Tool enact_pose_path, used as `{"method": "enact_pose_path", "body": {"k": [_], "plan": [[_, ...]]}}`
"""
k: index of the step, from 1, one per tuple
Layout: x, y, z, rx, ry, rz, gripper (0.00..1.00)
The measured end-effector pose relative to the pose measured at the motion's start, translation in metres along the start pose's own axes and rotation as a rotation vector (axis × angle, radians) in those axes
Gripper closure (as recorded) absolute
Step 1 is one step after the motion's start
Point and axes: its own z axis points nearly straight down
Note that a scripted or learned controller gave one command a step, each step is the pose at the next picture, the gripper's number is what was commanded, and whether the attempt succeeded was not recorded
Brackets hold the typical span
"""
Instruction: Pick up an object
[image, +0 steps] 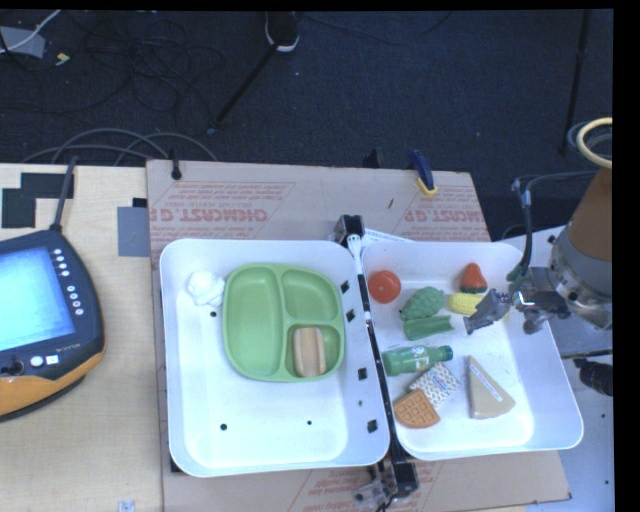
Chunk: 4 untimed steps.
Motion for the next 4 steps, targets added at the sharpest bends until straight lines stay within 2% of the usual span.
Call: {"method": "enact_pose_path", "body": {"k": [1, 2, 3, 4], "plan": [[0.042, -0.041, -0.155, -0.019, -0.002, -0.005, 0.0], [0.041, -0.04, -0.155, -0.001, -0.002, -0.002, 1.0], [0.114, -0.042, -0.055, 0.01, 0.002, -0.007, 1.0], [0.206, -0.04, -0.147, -0.01, 0.002, -0.011, 1.0]]}}
